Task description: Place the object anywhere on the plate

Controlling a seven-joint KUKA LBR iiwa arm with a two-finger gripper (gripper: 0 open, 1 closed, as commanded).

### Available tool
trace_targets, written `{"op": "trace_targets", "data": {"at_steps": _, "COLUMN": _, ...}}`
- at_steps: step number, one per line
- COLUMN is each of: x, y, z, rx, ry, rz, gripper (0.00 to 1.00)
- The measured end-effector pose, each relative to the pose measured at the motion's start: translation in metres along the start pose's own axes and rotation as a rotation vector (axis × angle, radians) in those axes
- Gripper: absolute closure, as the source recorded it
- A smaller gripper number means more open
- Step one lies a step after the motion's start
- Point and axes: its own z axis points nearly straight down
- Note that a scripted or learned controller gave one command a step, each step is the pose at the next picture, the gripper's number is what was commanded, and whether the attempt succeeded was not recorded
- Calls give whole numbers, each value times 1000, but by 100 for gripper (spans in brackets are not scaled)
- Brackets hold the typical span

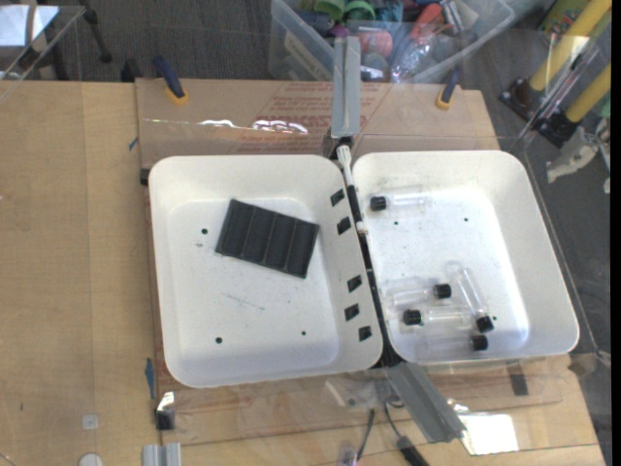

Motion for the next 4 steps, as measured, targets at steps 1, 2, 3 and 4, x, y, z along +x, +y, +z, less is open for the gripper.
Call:
{"op": "trace_targets", "data": {"at_steps": 1, "x": 1, "y": 1, "z": -10, "rx": -3, "ry": -3, "rz": -3, "gripper": 100}}
{"op": "trace_targets", "data": {"at_steps": 2, "x": 2, "y": -35, "z": -103, "rx": -2, "ry": 0, "rz": -175, "gripper": 100}}
{"op": "trace_targets", "data": {"at_steps": 3, "x": 3, "y": -35, "z": -103, "rx": -1, "ry": 0, "rz": -177, "gripper": 0}}
{"op": "trace_targets", "data": {"at_steps": 4, "x": 3, "y": -33, "z": -114, "rx": -6, "ry": -4, "rz": -178, "gripper": 100}}
